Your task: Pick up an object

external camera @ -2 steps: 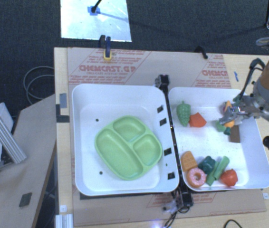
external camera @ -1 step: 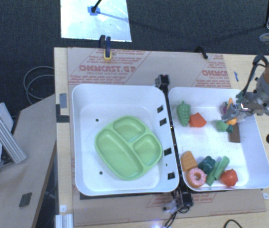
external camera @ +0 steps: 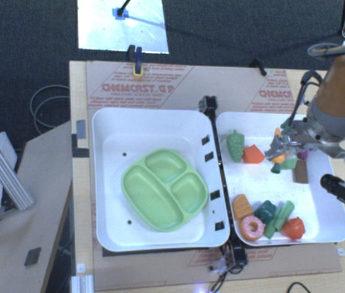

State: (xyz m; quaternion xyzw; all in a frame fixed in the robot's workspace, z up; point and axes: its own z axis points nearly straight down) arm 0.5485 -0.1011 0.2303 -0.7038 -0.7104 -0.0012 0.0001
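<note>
Fingers (external camera: 280,152) hang low in the right bin (external camera: 337,224) over small toys beside the orange piece (external camera: 253,155); you cannot tell their spread. Nothing looks lifted yet, so your pick remains undone.

Grey arm (external camera: 337,118), orange band above wrist, black cable, metallic gripper (external camera: 280,146).
</note>
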